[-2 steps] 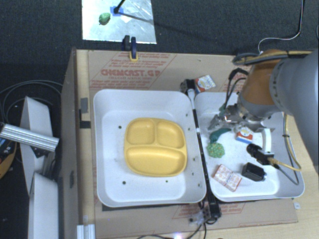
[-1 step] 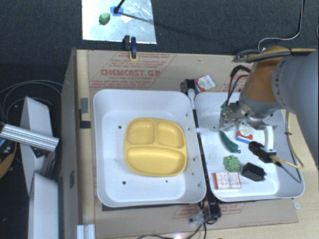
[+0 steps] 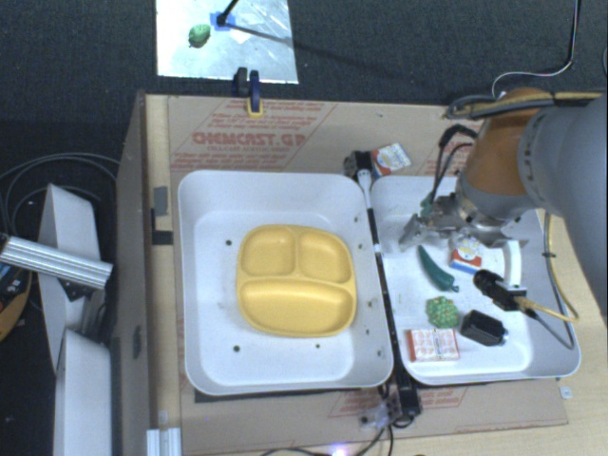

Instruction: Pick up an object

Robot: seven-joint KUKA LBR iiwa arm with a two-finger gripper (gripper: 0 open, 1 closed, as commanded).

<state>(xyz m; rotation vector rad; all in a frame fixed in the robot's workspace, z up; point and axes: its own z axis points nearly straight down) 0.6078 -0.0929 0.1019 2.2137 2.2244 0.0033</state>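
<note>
The likeliest target, in our judgement, is the dark green pepper (image 3: 437,270), lying aslant on the floor of the right bin (image 3: 543,338) close to its left wall. The gripper (image 3: 423,231) hangs just above the pepper's upper end, and nothing shows between its tips. We cannot tell whether it is released or clenched. We read this as the approach to a grasp, since the pepper lies free of its neighbours and offers a narrow body to close on.

Just below it sits a knobbly green ball (image 3: 441,310), then a red and white box (image 3: 433,344) near the front wall. A black block (image 3: 483,328) lies to the right of the ball, and a red, white and blue packet (image 3: 467,255) rests beside the pepper, under the arm. The left bin (image 3: 214,255) holds a yellow divided plate (image 3: 294,280), well apart from the work.
</note>
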